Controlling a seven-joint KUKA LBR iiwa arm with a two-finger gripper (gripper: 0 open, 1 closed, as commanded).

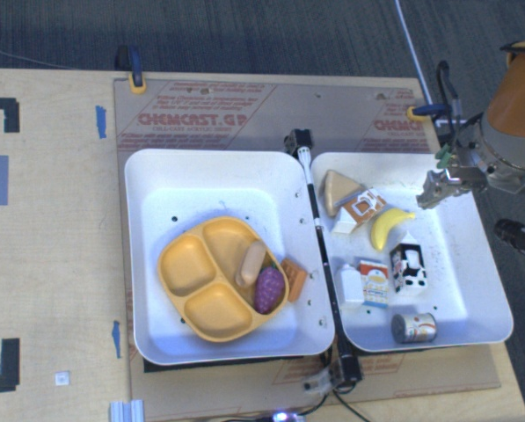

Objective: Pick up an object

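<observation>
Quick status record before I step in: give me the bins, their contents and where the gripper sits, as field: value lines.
left bin: yellow divided plate with a sausage and purple grapes; orange block beside the plate
right bin: bread wedge, orange carton, banana, black-and-white carton, small box, can
gripper: over the right bin's upper right corner, nothing seen held
arm: enters from the right

One fixed camera hangs above the bench (51,236), well back, looking down at a slant. It takes in both white bins (148,262) whole, which lie leftward of and below the pincer (431,192) at the right.
</observation>
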